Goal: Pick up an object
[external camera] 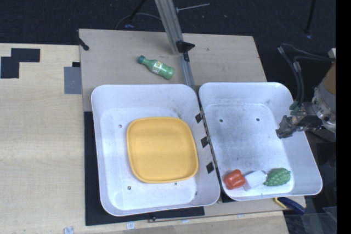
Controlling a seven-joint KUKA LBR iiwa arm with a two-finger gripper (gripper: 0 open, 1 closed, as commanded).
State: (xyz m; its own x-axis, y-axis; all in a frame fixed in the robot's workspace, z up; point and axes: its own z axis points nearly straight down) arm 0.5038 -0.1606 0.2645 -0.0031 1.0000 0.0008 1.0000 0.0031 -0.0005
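Green object [277, 177], below pincer [286, 129], well apart

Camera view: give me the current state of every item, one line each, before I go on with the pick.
Gripper: over the right bin's right edge, nothing seen between its fingers.
Yellow plate: flat in the left bin.
Red pepper: on the right bin floor, near the front wall.
White block: lying between pepper and green item.
Green bumpy item: resting beside the block.
Green bottle: on its side on the bench, outside the bins.

Dark pincer [286, 127], grey wrist, black cables
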